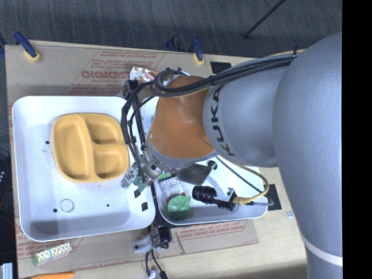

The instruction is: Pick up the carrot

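At left sits a shallow white plastic bin (23,156) holding a mustard-yellow divided plastic plate (89,146). The big robot arm (273,115) is grey with an orange band (177,121) — black lettering on the grey. Lower centre, a green lumpy object (178,207) lies in the second white bin (244,213). The counter (87,68) is tan cardboard printed in red, with blue clamps (24,44) at its upper edge.

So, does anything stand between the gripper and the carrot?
Cannot tell. The gripper is low at the wall between the bins, and the arm covers most of the right bin. A small bottle and a green thing lie right beside the gripper.
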You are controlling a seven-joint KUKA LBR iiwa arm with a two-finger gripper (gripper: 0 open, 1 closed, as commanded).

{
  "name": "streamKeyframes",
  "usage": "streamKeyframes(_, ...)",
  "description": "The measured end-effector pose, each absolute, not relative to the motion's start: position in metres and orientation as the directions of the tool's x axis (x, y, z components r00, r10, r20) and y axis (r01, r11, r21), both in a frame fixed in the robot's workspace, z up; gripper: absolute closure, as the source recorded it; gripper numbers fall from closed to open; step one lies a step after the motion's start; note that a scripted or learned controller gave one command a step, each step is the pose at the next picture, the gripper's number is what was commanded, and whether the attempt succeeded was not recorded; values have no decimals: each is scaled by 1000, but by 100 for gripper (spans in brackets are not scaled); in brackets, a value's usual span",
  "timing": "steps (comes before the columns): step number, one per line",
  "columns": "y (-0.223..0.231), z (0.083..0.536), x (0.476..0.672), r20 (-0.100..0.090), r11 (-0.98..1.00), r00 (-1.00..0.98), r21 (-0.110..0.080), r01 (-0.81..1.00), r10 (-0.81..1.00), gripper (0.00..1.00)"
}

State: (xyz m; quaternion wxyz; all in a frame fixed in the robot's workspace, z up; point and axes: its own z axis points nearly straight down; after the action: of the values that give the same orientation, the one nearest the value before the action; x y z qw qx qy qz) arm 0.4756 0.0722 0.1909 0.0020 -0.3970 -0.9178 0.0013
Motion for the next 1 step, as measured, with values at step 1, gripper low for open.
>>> streamKeyframes(1,24,265,477,0,529,-529,-1,849,849,100)
